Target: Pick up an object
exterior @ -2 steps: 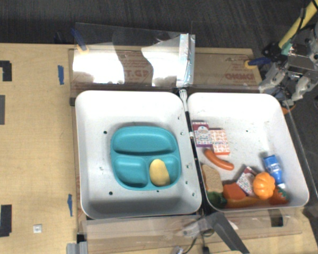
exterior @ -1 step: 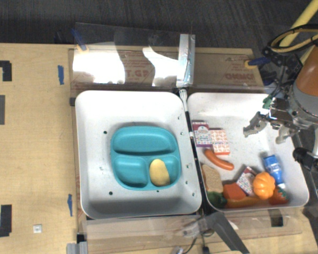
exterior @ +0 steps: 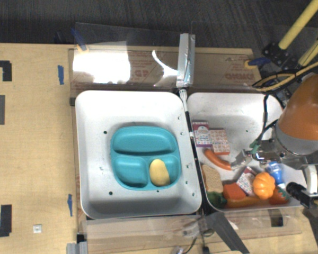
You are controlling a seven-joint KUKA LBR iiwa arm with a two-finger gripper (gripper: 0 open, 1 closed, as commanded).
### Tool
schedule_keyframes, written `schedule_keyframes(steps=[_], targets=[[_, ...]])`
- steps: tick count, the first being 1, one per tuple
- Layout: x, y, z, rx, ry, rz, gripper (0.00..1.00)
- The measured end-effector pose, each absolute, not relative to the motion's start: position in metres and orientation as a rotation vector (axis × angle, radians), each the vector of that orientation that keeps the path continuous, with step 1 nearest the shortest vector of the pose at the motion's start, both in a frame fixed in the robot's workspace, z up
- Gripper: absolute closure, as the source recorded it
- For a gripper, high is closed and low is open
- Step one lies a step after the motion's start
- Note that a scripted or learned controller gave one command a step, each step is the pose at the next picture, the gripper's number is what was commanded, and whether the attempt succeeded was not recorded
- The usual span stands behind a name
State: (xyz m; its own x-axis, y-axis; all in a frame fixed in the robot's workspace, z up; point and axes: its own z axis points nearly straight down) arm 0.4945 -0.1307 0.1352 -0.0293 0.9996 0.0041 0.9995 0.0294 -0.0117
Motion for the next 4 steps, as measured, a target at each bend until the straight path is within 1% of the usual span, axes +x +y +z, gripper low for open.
schedule_keyframes(steps=[1, 2, 3, 4], targets=[[0.481, -0.162, 0.087, -2.031, -2.386, -0.011, 0.0], [0.572, -0.159, 0.087, -1.924, -2.493, -0.007, 0.0], [0.632, -0.115, 0.087, -1.731, -2.634, -0.001, 0.0], [0.659, -0.113, 0.086, -1.881, -2.521, -0.001, 0.0]])
